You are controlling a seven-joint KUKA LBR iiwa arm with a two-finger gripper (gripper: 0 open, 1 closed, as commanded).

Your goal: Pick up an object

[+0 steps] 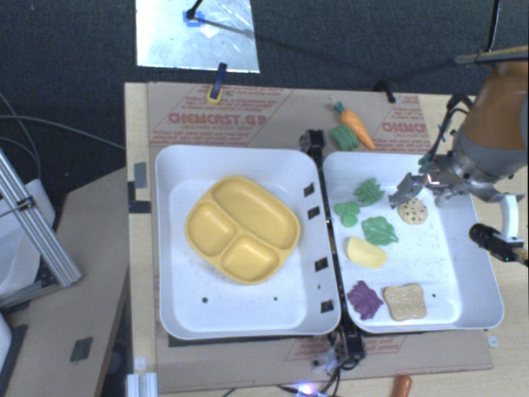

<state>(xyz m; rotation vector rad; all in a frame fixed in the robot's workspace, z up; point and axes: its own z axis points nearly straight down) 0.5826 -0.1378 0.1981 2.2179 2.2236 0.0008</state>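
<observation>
The right bin (471, 279) holds several toy foods. Green leafy pieces lie at its upper left (368, 192), left (347, 213) and centre (380, 230). A round speckled cookie (412, 212) sits just right of them. A yellow lump (365, 253) lies lower down, and near the front edge are purple grapes (364, 298) and a slice of toast (405, 301). My gripper (411, 190) hangs over the bin's upper part, directly above the cookie and right of the top green piece. Nothing is visibly held.
The left bin (178, 304) holds a yellow divided plate (241, 228). A toy carrot (356, 125) and a green piece (343, 138) lie on the cardboard behind the right bin. The arm's grey body (492, 147) covers that bin's upper right corner.
</observation>
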